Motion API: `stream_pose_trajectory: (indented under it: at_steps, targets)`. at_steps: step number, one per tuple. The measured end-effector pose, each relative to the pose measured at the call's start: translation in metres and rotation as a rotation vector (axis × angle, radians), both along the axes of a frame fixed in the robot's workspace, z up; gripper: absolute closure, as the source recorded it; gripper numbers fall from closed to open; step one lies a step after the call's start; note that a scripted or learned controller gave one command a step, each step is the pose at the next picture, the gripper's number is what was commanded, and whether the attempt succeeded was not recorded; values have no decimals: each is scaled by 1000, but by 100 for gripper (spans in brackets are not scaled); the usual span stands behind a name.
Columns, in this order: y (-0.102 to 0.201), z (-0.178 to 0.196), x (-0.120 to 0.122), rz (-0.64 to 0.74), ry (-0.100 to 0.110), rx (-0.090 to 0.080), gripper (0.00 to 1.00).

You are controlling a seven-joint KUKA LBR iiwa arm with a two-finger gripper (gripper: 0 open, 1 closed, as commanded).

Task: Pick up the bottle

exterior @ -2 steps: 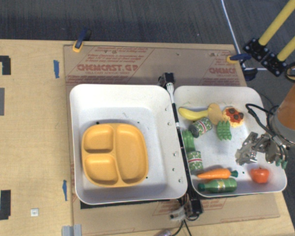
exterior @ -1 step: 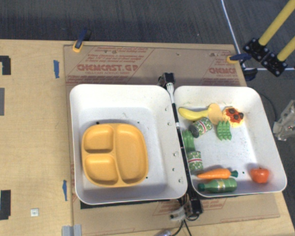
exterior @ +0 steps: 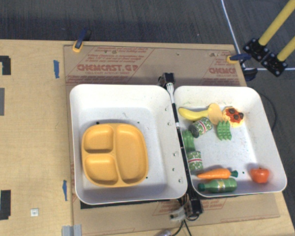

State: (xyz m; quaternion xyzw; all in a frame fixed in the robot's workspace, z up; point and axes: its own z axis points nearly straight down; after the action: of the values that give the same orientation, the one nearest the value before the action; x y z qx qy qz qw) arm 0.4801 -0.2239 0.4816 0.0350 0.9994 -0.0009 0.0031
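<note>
The bottle (exterior: 217,185) lies on its side by the near wall of the right bin (exterior: 265,132), just beside a carrot (exterior: 214,174), with a tomato (exterior: 259,175) near its cap end. How the jaws stand, I cannot tell.

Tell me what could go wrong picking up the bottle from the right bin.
Two green bottles sit there, so the wrong one may get targeted: one lies along the bin's left wall, the other near the front. The front bottle looks pressed against the carrot, so fingers could catch or nudge it. The left bottle lies close to the right bin's wall, leaving little room for a finger.
</note>
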Motion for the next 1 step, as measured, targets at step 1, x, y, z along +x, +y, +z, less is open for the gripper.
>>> stream_pose_trajectory:
  at_steps: [1]
  targets:
    - [0,0,0,0,0,0,0]
